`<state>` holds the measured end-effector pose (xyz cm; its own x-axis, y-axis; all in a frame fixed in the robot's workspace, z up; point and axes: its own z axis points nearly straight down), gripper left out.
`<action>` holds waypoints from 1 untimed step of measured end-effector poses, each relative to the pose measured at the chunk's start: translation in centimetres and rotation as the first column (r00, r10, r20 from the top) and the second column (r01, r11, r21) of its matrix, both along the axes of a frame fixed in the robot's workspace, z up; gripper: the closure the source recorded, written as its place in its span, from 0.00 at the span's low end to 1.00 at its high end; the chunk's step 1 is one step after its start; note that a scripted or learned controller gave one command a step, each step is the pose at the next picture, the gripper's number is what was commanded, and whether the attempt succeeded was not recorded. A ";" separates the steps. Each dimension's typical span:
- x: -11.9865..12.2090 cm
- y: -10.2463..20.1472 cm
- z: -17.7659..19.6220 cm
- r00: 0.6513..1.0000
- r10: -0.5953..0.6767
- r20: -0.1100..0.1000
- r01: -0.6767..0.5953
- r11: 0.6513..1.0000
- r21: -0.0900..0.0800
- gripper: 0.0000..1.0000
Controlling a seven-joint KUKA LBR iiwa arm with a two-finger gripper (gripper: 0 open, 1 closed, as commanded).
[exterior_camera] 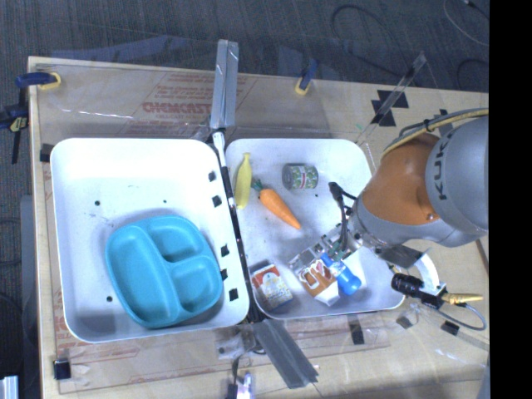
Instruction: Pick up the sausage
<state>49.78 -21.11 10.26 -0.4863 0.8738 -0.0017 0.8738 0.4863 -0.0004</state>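
Arm (416,194) low over right bin (274,152), gripper (326,254) down.

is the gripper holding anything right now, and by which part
Cannot be told. The gripper is down among the packets in the right bin, but its tips are lost in the clutter, and no item is clearly seen in it.

Two shallow bins of smooth white plastic, the left bin (75,181) and the right bin (266,152), sit on a pale, wood-look worktop (125,90) under a clear glossy sheet with red print. In the left bin lies a divided tray (162,268) of smooth, matt blue plastic. In the right bin, a banana (243,181) and a carrot (279,209) look like smooth moulded plastic, a small can (300,176) has a dull metallic sheen, and printed cartons (272,286) look like glossy card. The arm (432,189) has satin grey and glossy orange shells.
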 end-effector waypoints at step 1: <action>0.0 0.0 0.0 1.000 0.000 0.000 0.000 1.000 0.000 0.00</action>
<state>49.79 -21.11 10.27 -0.4862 0.8738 -0.0021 0.8738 0.4862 -0.0001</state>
